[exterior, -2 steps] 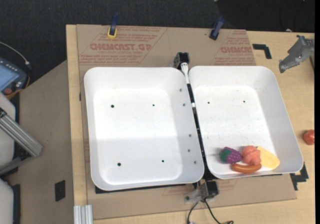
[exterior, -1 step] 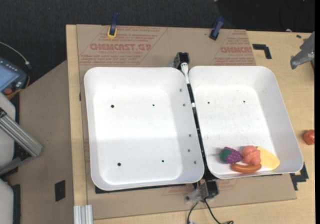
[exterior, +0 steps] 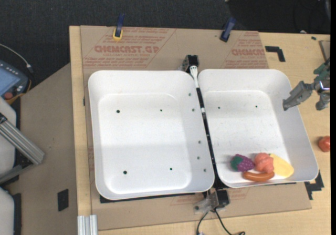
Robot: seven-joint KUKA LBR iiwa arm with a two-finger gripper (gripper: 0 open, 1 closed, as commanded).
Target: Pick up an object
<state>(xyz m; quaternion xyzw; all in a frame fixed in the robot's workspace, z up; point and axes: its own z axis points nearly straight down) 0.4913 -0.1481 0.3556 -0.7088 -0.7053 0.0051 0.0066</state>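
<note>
Well, my pincer [exterior: 307, 95] hangs at the right bin's [exterior: 236, 123] far edge, fingers spread, gripping nothing; the toys [exterior: 261, 165] lie well below it in the near corner; picking remains undone.

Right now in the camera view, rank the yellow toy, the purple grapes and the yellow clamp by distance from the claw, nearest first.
From the claw at the right edge:
1. Yellow toy, right bin's near corner.
2. Purple grapes, same cluster, farther left.
3. Yellow clamp, far left on the board's back edge.
</note>
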